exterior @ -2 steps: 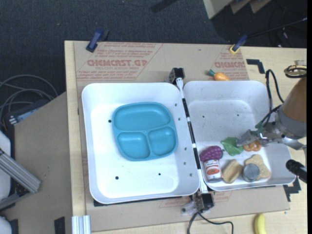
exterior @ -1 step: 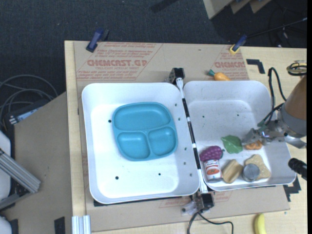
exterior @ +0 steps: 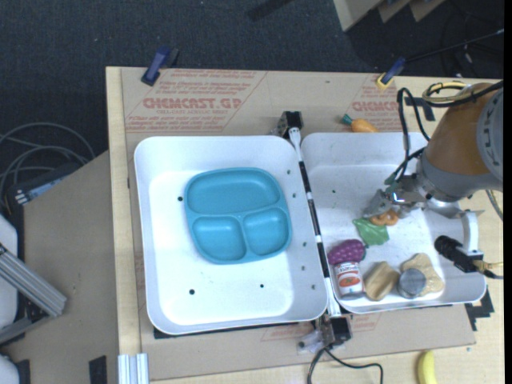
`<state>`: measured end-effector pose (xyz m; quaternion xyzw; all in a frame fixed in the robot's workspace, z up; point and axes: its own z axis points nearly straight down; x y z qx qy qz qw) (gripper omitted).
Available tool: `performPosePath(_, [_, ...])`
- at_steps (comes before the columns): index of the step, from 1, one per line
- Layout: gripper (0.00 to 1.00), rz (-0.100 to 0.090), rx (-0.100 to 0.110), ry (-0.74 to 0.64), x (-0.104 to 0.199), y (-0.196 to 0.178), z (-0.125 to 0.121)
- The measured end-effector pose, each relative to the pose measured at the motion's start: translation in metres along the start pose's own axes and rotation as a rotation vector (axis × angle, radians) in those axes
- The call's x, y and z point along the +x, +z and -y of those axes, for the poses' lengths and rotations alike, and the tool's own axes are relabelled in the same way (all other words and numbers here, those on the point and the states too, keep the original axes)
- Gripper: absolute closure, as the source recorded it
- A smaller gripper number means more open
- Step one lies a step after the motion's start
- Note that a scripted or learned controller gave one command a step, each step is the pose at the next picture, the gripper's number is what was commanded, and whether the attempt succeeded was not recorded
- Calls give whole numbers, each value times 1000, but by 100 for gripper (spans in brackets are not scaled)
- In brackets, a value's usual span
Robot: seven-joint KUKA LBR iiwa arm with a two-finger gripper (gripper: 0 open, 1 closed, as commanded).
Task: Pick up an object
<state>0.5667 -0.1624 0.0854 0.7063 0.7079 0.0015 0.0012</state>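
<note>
Here I see the left bin [exterior: 160, 238] holding a blue divided plate [exterior: 238, 214] at its middle, while the right bin [exterior: 336, 162] carries toy food along its near edge: a purple grape bunch [exterior: 347, 251], a red-labelled can [exterior: 349, 278], a bread roll [exterior: 380, 280], a grey can [exterior: 413, 282] against a tan piece [exterior: 430, 272], and a green leafy piece [exterior: 372, 230] nearer the middle. My arm [exterior: 460, 146] reaches in over the bin's right edge, bent down, its gripper [exterior: 390, 206] low over an orange item [exterior: 386, 217] touching the green piece; whether the claw is spread or grips anything, I cannot tell.
</note>
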Motion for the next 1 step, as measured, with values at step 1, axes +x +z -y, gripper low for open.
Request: performPosePath(1, [100,-1,0,-1,68,0,-38])
